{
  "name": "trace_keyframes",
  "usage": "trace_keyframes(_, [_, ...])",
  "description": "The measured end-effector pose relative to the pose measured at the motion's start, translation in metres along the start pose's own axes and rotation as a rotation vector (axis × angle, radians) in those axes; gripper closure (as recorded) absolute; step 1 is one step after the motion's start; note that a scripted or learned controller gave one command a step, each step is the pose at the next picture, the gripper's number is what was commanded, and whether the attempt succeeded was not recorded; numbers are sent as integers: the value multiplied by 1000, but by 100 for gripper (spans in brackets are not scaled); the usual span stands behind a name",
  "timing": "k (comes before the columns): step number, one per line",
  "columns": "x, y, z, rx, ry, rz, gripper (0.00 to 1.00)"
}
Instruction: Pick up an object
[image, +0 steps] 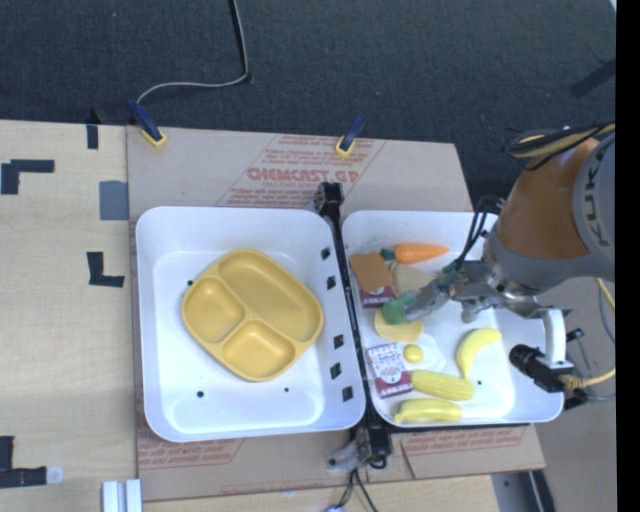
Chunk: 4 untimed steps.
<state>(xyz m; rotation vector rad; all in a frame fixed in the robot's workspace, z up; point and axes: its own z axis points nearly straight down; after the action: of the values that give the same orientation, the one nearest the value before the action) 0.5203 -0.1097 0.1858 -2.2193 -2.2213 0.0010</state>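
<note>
The pincer (408, 303), whose grip I cannot tell, sits low at nine o'clock in the right bin (520, 405) over a green piece (393, 310); crowded neighbours like the carrot (421, 253) at twelve o'clock could get nudged, spoiling the pick.

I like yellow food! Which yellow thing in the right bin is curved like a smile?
The banana, lying near the bin's right side. It bends in an arc, while the corn cob and the yellow piece below it lie straight.

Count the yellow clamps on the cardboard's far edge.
2: one clamp at the far left corner, another clamp nearer the middle, beyond the bins' divider. None looks hidden.
</note>
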Motion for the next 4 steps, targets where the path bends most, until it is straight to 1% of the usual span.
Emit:
trace_keyframes(1, [-29,86,98,-10,-3,-1,0])
trace_keyframes(2, [-29,85,89,-7,-2,-1,100])
trace_keyframes(3, [33,116,1,-3,0,-2,100])
trace_keyframes(4, [32,115,2,-1,-1,-1,0])
